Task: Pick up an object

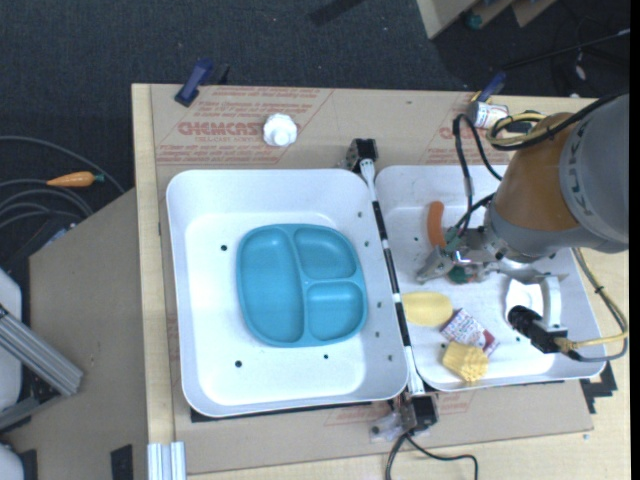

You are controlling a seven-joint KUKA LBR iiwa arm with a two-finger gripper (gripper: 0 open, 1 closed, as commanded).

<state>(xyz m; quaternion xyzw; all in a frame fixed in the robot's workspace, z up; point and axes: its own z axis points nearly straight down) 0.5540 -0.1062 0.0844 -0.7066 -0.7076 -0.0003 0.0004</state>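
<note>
My gripper (452, 264) hangs low over the middle of the right bin (570, 368), reaching in from the right. An orange-red sausage-shaped piece (435, 222) lies just above and left of it, close to the gripper tip. Below the gripper, against the bin's left wall, rests a pale yellow rounded object (427, 308). A small red-and-white wrapped item (467, 327) lies next to it, and a yellow lumpy piece (466, 362) sits near the bin's front edge. Nothing is visibly between the gripper's tips.
The left bin (200, 368) holds a blue divided plate (300, 284). A white ball (280, 130) and a blue clip (195, 83) lie on the cardboard behind the bins. The arm's grey and orange body (545, 193) covers the right bin's far right part.
</note>
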